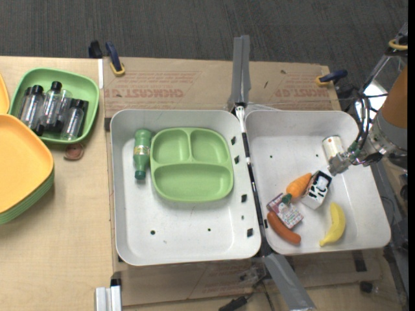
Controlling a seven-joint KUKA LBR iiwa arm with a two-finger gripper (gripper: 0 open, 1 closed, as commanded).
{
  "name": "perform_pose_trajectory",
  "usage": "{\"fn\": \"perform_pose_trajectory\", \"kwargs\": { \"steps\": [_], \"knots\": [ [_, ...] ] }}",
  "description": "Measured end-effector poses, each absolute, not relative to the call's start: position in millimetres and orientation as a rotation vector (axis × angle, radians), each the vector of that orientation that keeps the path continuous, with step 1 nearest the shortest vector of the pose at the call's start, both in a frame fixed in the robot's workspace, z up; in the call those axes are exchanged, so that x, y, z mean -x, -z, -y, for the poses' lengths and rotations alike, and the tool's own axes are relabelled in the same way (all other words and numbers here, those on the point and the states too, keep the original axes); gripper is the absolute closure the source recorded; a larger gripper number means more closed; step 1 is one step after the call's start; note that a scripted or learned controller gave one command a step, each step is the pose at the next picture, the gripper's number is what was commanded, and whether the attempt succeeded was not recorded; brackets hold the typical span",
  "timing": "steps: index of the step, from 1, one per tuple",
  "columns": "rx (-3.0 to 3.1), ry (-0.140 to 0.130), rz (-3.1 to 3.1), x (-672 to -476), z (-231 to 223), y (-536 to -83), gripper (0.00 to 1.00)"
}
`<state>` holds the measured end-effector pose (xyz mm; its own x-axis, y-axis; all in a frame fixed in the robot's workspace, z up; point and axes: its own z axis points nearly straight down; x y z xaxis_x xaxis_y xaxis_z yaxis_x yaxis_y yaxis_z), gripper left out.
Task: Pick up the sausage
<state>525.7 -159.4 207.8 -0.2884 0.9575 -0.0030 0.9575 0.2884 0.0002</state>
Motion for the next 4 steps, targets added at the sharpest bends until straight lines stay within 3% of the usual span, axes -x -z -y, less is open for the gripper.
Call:
{"fn": "perform_pose_trajectory", "kwargs": {
  "steps": [4],
  "knots": [
    [-1.871, 0.005, -2.515, -528.7, 163, -241, 1.00]
  ]
}}
